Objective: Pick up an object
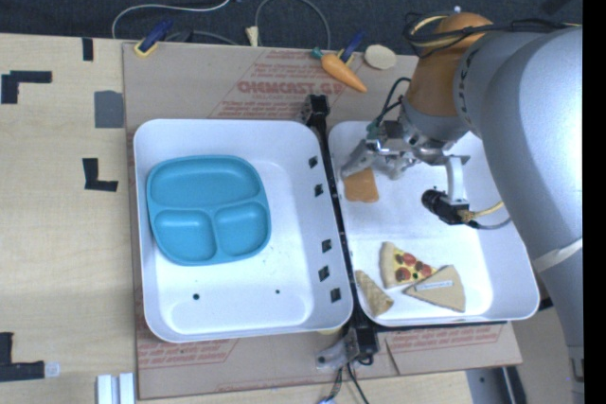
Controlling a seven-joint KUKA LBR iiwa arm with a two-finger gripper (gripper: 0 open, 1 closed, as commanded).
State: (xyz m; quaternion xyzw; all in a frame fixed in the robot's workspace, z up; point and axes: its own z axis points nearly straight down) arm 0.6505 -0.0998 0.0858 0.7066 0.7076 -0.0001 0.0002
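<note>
**Two bins, arm low over the right one**

Two white bins sit side by side on a cardboard sheet. Left bin holds a blue divided plate, lying flat toward its far left side. Right bin holds the food pieces: a tan block near its far left corner, a pizza slice toward the near side, a tan wedge touching the slice on its right, and a brown crust piece at the near left corner, against the divider.

Reaching in from the right, the grey arm bends down over the far half of the right bin, its orange band above the wrist. Its gripper hangs just above and beside the tan block; whether the fingers are wide, narrow or touching the block cannot be told from this angle. A black cable fitting juts out to the right of the gripper.

Beyond the bins, on the cardboard, lie a toy carrot and a pale oval piece.
</note>
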